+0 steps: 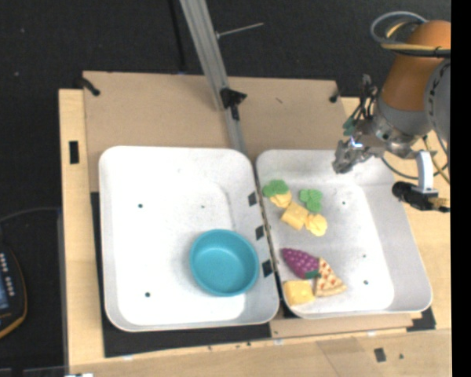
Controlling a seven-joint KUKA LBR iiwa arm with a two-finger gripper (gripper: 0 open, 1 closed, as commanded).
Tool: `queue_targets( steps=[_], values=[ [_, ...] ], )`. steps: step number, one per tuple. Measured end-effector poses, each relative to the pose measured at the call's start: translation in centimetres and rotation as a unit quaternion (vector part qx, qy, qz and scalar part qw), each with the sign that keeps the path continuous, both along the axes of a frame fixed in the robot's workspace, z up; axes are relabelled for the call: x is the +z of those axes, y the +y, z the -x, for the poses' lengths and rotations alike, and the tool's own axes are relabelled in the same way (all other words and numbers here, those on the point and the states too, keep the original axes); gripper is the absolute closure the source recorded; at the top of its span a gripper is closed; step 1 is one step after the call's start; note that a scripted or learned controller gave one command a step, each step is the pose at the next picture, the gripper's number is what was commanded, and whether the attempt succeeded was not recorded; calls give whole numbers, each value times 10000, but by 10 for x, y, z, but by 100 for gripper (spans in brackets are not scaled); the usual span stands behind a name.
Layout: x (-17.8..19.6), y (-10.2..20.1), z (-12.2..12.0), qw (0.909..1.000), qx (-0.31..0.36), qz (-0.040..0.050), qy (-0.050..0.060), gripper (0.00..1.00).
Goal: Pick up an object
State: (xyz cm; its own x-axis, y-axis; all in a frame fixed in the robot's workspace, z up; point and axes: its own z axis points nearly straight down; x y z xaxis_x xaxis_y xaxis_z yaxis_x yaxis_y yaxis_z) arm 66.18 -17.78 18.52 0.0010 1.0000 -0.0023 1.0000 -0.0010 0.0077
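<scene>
My gripper (345, 160) hangs over the far right corner of the right bin (377, 234), pointing down, with nothing seen between its fingers. In that bin lie small toy foods: a green and yellow piece (277, 192), a green leafy piece (312, 199), a yellow block (295, 217) with a yellow lump (317, 225) beside it, a purple grape bunch (300, 261), a pizza slice (327, 277) and a yellow cheese wedge (298, 292). All of them lie nearer the camera and to the left of the gripper. A blue bowl (223, 262) sits in the left bin (157, 210).
A slanted metal pole (208, 53) runs from the top down to the gap between the bins. The arm's orange band (414, 73) and cables (424, 187) stand over the right bin's far right side. A handheld pendant (0, 289) lies at the left edge.
</scene>
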Motion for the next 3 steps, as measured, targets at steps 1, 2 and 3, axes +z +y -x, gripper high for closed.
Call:
queue_targets(
  steps=[1,2,3],
  values=[
    [64,3,-4,10000,22,1,-10,100],
    [110,2,-5,10000,24,-2,21,100],
    [92,53,-2,10000,15,-5,31,100]
  ],
)
